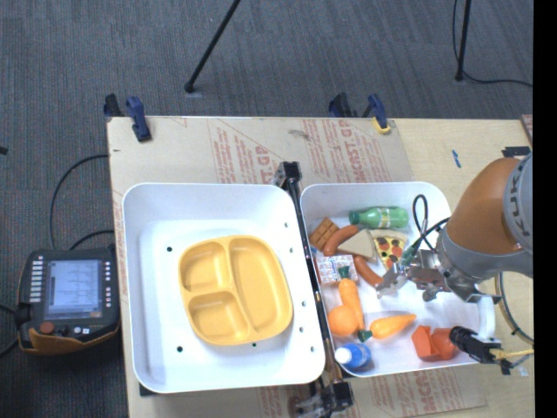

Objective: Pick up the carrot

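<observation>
Now the small orange plastic carrot (392,326) lies in the right white bin (435,195), near its front wall, with some bare white floor behind it. Touching-close on its left are a round orange fruit (342,321) and a blue-capped bottle (352,355). A red block (432,343) sits just right. The grey two-finger gripper (393,279) hangs above the carrot, spread apart, pinching nothing.

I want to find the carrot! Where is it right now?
In the camera view, the carrot lies in the right bin, near its front edge, between the orange on its left and a red toy on its right. The gripper is just above it.
</observation>
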### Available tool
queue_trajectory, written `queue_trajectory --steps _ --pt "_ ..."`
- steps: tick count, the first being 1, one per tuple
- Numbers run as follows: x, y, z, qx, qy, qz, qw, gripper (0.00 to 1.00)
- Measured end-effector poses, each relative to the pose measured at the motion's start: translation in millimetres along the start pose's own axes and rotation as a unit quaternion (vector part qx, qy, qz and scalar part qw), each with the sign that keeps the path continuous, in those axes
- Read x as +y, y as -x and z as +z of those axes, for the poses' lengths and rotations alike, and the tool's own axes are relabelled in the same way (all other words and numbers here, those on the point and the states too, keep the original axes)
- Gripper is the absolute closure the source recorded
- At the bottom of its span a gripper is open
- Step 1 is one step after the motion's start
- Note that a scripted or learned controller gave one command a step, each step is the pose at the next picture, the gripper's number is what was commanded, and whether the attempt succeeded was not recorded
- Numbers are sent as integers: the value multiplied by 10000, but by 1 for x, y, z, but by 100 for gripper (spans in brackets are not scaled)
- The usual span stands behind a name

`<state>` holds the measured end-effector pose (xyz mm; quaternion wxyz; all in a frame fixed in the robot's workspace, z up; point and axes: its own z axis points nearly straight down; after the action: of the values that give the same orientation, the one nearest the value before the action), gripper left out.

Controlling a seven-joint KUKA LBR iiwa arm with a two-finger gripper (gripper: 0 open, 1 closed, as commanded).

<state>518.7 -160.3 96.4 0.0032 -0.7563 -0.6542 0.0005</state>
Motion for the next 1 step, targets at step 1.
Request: queue_trajectory --steps 1 --pt "-52 -74 10 -12 9 436 9990 0"
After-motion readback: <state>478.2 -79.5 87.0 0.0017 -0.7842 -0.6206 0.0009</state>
